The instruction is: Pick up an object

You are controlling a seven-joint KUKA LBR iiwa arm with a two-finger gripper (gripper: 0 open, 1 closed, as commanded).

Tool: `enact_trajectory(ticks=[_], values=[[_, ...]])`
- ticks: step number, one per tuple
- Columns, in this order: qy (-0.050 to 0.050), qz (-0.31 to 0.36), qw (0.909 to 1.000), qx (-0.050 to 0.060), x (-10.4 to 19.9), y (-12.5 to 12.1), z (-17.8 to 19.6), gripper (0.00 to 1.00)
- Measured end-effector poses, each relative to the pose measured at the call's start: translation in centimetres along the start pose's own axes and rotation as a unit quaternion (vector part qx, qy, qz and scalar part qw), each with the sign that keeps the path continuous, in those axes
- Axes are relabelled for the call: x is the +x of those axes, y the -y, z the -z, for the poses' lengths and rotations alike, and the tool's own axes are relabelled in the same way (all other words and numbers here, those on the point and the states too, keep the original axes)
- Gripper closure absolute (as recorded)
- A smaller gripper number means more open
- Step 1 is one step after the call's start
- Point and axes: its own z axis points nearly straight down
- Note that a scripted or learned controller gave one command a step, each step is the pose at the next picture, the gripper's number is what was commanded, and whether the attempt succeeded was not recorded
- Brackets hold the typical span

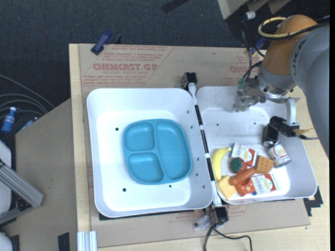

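The gripper [245, 99] hangs low over the far end of the right bin [220, 99], and I can't make out its fingers. Nearer the camera from it, toy food is heaped: a banana [219, 161], a cracker [264, 164], small packets [244, 152]. To its left, in the left bin [104, 140], lies a blue divided plate [156, 150].

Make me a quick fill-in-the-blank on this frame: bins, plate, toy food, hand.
1. The blue plate lies in the ____ bin.
2. The plate is split into ____ compartments.
3. The toy food, banana included, is piled in the ____ bin.
4. The hand hovers at the right bin's ____ end, apart from the pile.

Missing words: left; three; right; far
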Motion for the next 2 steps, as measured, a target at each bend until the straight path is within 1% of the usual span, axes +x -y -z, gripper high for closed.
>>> enact_trajectory(ticks=[1, 2], values=[[0.000, 0.000, 1.0000, 0.000, 0.0, 0.0, 0.0, 0.00], [0.000, -0.001, 1.0000, 0.001, -6.8, 0.1, 3.6, 0.00]])
